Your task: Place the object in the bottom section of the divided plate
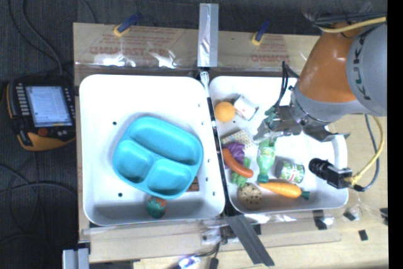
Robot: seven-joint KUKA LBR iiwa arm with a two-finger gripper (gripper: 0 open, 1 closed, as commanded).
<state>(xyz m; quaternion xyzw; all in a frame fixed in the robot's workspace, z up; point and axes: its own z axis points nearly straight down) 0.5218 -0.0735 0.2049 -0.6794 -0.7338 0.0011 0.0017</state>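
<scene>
Blue divided plate [157, 158] lies well left of the gripper [269, 129], which hangs above a green bottle [266, 160].

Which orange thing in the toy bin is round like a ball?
The orange fruit near the bin's top left. The carrot and the hot dog are long.

The divided plate [157, 159] was bright blue in the left white bin [101, 97]. In the right bin, a carrot [280, 188] and ball [225, 111] were orange, a bottle [266, 159] green, and a small purple vegetable [235, 150] lay left of it.
</scene>
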